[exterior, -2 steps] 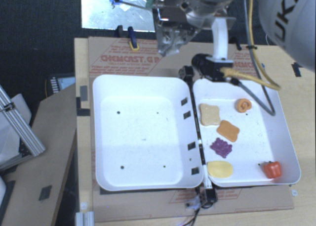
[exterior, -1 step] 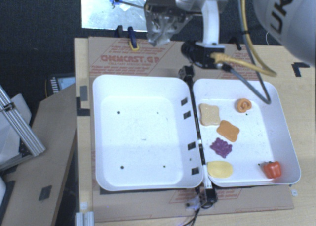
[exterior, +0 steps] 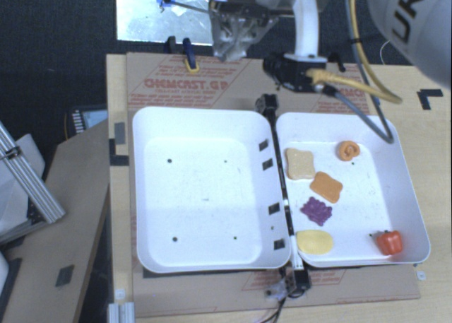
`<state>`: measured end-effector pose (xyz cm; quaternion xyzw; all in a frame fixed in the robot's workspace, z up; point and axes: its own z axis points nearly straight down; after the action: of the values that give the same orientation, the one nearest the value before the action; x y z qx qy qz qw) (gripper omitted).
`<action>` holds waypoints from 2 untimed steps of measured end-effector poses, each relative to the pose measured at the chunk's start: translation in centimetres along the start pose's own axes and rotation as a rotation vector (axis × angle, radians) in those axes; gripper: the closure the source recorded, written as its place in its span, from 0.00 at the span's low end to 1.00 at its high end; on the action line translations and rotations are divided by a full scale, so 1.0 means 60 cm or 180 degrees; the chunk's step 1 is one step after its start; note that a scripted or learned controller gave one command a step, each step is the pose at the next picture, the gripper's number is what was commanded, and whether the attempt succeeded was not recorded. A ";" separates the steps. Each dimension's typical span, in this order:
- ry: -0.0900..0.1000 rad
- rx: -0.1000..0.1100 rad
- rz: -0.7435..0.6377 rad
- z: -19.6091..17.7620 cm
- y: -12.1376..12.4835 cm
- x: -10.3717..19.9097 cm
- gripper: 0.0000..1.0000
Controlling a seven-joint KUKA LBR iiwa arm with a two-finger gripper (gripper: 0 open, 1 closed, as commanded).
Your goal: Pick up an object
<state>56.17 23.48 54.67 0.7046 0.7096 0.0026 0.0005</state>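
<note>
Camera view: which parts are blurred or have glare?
Camera view: the gripper at the top looks soft and blurred; the metal sheet behind it glares pale; the toy foods in the right bin are sharp enough, evenly lit with faint shadows.

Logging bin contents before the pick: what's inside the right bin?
Right bin holds six toy foods: bread slice, orange swirl pastry, orange biscuit, purple grapes, yellow oval piece, red pepper. None overlap; the yellow piece's exact type is unclear.

High slanted view over both bins (exterior: pixel 212 120)
</note>
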 end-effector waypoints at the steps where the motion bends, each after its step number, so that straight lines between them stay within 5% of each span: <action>1: 0.0003 -0.0005 -0.0010 -0.018 0.000 0.001 1.00; 2: 0.0008 -0.0012 -0.0022 -0.037 0.000 0.002 1.00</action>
<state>56.17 23.61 56.90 0.7021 0.7121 0.0049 0.0009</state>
